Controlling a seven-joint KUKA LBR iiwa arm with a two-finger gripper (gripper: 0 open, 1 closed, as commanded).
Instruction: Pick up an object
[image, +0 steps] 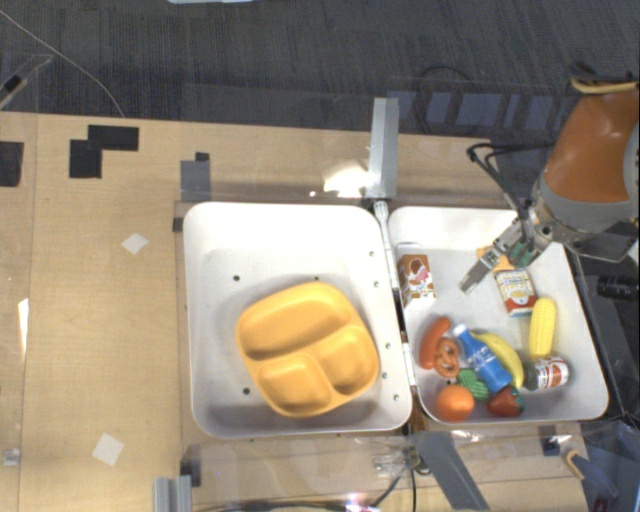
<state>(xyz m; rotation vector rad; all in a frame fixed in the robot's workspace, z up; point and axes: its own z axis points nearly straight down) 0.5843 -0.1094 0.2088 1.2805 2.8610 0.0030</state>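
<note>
Two shallow white bins sit side by side on the desk; the jaws (493, 262) hang over the right-hand white bin (590, 400), upper middle of it, angled down and to the view's left. Two grey fingers (473, 277) visibly splayed, nothing between them: spread and empty

Candidates for the pick, all in this same bin:
- small red-and-white carton with a yellow top (516, 290), just beside the jaws on the arm side, close to touching the finger bases
- small brown-and-white printed box (416, 277), off the fingertips toward the divider, standing apart from the rest
- yellow plastic corn cob (542, 327), beyond the carton
- cluster nearer the camera than the jaws: blue plastic bottle (483, 364), yellow plastic banana (503, 357), orange round fruit (455, 402), red-and-white tin can (549, 375), plus red and green pieces too tangled to name

Yellow plastic divided tray (307, 347) lies in the left-hand white bin (210, 260), well apart from the jaws, across the divider

Judgement: approach step, no grasp yet. The carton is the nearest target, but it lies behind the fingertips, so the jaws would need to back up toward the arm before descending. Brown box looks cleaner: isolated, free floor on both sides. Centre over it, turn the wrist so the fingers straddle its narrow side, go straight down, close only once both fingers are below its top edge. Avoid the cluster; crowded items likely to wedge or slip
</note>
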